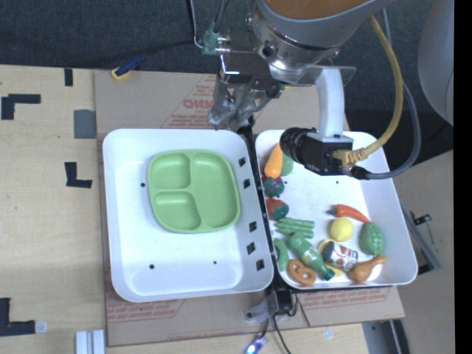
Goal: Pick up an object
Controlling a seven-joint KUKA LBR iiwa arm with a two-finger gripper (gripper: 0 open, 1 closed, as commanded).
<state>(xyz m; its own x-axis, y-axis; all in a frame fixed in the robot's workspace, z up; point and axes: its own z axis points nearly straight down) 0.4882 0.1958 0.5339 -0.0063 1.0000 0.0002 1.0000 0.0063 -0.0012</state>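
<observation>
Plastic play food lies heaped in the right bin (383, 198), along its near edge and left wall, ready for picking; the green plate (195, 190) sits alone in the left bin (125, 220). The tool (234, 113) hangs above the bins' far edge (its opening I cannot tell), gripping nothing visible.

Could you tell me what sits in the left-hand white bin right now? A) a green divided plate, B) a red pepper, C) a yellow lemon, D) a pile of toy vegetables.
A: the green divided plate lies alone in the left bin, while the toy food, such as the yellow lemon, sits in the right bin.
</observation>
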